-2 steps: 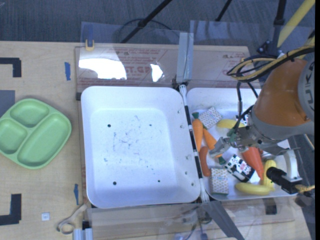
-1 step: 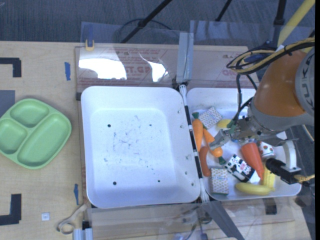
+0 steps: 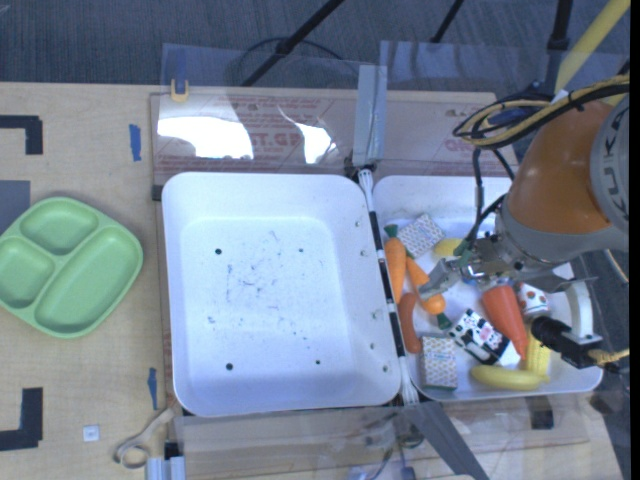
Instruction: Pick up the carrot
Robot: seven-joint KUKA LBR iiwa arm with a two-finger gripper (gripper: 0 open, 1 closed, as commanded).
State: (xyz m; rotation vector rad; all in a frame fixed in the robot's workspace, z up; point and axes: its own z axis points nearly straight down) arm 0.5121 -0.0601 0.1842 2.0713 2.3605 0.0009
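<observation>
**Camera view**

1. Reference landmark: the right bin (image 3: 425, 196). All positions below are given relative to it.
2. Gripper (image 3: 442, 276): positioned over the middle of the right bin, low among the contents. The arm (image 3: 560, 183) enters across the bin's right wall.
3. Gripper opening: cannot be determined. The jaws are seen from above against clutter, and no object is visibly held between them.
4. Carrot (image 3: 397, 265): lies inside the right bin along its left wall, just left of the gripper. A second carrot (image 3: 503, 313), thicker, lies right of centre, just right of the gripper.
5. Other contents: a patterned block (image 3: 421, 233) towards the bin's far wall, another patterned block (image 3: 438, 360) at the near wall, a black-and-white toy (image 3: 478, 336) and a banana (image 3: 510, 376) in the near right corner.
6. The left bin (image 3: 265, 268) adjoins the right bin's left wall.

**Failure risks (assessment)**

- Wrong target: two carrots flank the gripper, so a small lateral offset selects neither or clips both.
- Wall interference: the slim carrot lies against the left wall, and a jaw may strike the rim instead of passing beside the carrot.
- Slip: the tapered shape may squeeze out on closing.
- Clutter: neighbouring items may be pinched along with the carrot.

**Markings**

- Cardboard (image 3: 270, 140) beyond the far wall: faint red print, illegible.
- Arm casing: partial large letters at the frame edge, not fully readable.
</observation>
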